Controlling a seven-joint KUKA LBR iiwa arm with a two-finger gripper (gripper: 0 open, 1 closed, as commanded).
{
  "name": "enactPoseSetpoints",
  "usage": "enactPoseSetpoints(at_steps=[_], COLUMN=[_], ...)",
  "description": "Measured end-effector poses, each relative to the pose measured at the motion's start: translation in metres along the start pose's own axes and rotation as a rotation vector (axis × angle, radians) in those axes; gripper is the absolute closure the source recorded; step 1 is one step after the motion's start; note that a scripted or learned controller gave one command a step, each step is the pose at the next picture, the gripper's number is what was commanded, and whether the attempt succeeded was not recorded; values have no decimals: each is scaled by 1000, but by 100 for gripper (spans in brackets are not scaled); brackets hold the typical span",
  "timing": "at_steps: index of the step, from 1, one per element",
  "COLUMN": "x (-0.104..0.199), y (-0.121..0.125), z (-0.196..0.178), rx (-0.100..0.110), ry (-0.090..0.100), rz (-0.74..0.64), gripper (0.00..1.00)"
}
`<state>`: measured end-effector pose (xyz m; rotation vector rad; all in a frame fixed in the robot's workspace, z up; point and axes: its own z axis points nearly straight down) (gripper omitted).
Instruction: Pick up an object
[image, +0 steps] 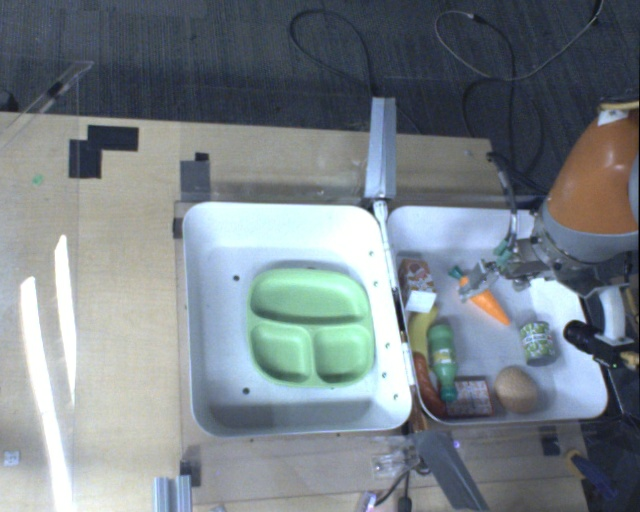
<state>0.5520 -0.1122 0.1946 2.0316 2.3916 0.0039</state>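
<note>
My gripper hangs over the back middle of the right bin, below the arm's orange band. Just beneath and in front of it lies an orange carrot, pointing to the front right. A small orange and green piece lies at the gripper's left tip. I see nothing lifted off the bin floor. A green can stands to the right of the carrot. A brown round fruit rests by the front wall.
Along the right bin's left wall lie a snack packet, a white card, a banana, a green bottle and a dark packet. The left bin holds a green divided tray.
</note>
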Motion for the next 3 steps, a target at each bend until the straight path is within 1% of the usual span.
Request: enactPoseSetpoints(at_steps=[1,2,3], x=[-19,-17,20], y=[69,72,111], z=[107,95,8], rx=[-6,-13,-4], ry=[-2,-2,-1], rz=[-135,-135,-90], gripper=[0,100,100])
